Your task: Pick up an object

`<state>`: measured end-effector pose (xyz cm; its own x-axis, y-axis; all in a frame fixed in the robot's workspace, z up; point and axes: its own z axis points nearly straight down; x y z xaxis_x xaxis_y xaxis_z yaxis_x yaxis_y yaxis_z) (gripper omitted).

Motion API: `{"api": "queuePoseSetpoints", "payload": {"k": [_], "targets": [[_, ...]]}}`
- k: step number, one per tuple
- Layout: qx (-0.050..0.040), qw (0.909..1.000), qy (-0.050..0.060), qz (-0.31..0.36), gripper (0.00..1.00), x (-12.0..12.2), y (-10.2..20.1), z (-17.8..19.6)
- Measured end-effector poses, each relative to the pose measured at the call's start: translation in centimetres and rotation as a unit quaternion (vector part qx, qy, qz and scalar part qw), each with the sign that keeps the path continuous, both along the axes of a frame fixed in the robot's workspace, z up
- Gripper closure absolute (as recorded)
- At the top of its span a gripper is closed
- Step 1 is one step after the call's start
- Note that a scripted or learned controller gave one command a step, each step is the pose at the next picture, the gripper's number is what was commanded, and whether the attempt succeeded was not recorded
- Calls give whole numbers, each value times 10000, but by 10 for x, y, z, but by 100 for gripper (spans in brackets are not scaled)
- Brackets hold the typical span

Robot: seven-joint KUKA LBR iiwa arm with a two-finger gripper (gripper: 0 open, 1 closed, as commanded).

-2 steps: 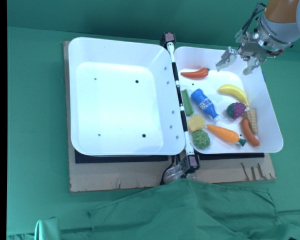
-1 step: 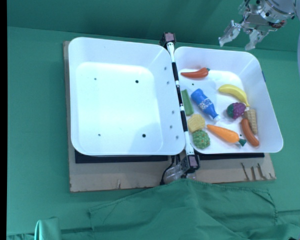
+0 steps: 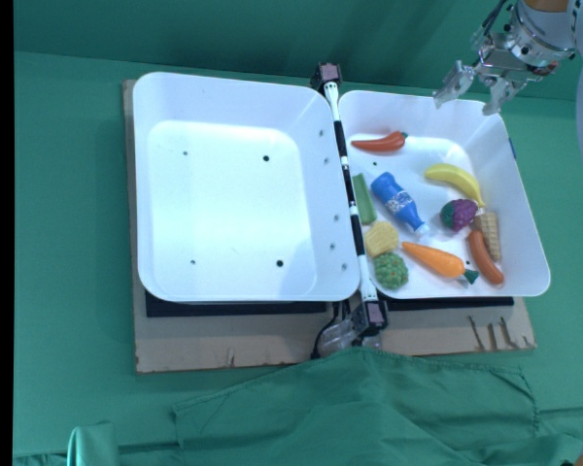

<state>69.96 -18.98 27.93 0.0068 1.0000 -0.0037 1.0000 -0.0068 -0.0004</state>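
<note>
My gripper hangs open above the far rim of the right bin, nothing between its fingers. In that bin lie a red chili pepper, a yellow banana, a blue bottle, a green cucumber, a purple grape bunch, a waffle cone, a yellow corn cob, an orange carrot, a sausage and a green broccoli piece. All the items sit below and left of the gripper.
The left bin stands beside the right one, with a black-and-white divider rod along their shared edge. Both rest on a cardboard sheet. Green cloth is bunched at the front.
</note>
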Motion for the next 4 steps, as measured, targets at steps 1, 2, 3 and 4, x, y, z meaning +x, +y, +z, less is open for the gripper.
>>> {"api": "queuePoseSetpoints", "payload": {"k": [1, 2, 3, 4], "targets": [[11, 10000, 20, 12, 0, -28, 3, -84], [-19, 10000, -61, 8, 100, -24, 2, -64], [-22, 10000, -53, 10, 0, -24, 2, -65], [10, 10000, -46, 42, 0, 3, 47, -41]]}}
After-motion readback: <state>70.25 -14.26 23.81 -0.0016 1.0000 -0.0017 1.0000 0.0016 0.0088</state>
